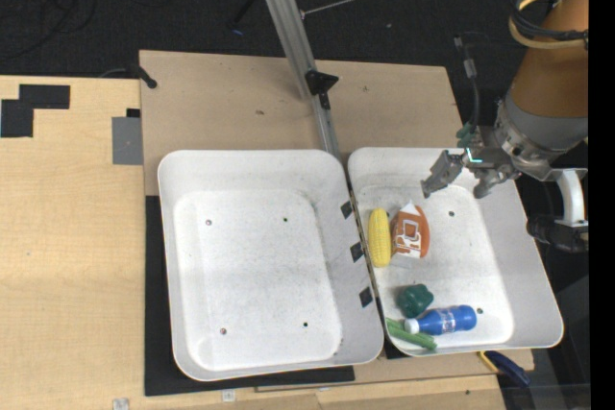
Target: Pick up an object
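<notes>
The things to choose from all lie in the right bin (519, 298): a yellow corn cob (380, 237) next to the divider, an orange and white carton (411, 232) touching its right side, and nearer the front a dark green lump (415, 300), a blue bottle (445, 320) lying on its side, and a green strip (411, 337) along the near rim. None of them is lifted; each rests on the bin floor. The gripper (463, 176) hangs over the far part of that bin, its two fingers spread apart with nothing between them, well off from the carton and corn and farther still from the bottle. The grey arm (546, 82) with its orange band comes in from the right. The left bin (183, 206) sits alongside, and a metal rail (288, 24) slants up behind both. By my reckoning the pick has hardly begun: the arm has yet to settle over one item, come down, close and lift.
</notes>
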`<action>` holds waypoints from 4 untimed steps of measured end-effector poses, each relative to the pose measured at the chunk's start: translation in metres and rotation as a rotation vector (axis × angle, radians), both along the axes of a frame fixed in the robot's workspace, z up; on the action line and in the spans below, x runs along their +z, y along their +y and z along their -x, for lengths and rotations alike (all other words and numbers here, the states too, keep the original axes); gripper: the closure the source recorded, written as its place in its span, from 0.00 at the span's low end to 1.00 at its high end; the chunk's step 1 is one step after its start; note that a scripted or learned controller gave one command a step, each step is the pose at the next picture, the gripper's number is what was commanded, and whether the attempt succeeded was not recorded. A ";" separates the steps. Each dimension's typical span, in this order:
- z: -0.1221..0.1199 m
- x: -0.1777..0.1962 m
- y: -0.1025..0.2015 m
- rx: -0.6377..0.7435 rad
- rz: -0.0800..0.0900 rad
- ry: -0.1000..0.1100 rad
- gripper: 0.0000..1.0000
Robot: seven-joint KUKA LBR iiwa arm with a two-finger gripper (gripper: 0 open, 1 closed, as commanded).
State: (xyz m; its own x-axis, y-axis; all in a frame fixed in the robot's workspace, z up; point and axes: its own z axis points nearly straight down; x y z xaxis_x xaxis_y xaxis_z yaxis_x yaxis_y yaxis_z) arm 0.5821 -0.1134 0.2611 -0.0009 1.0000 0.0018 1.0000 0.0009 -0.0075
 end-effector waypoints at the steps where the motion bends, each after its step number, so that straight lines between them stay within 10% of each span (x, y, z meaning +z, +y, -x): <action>1: -0.001 0.002 -0.001 -0.002 0.001 -0.005 0.00; 4: -0.008 -0.169 -0.003 -0.004 0.004 -0.009 0.00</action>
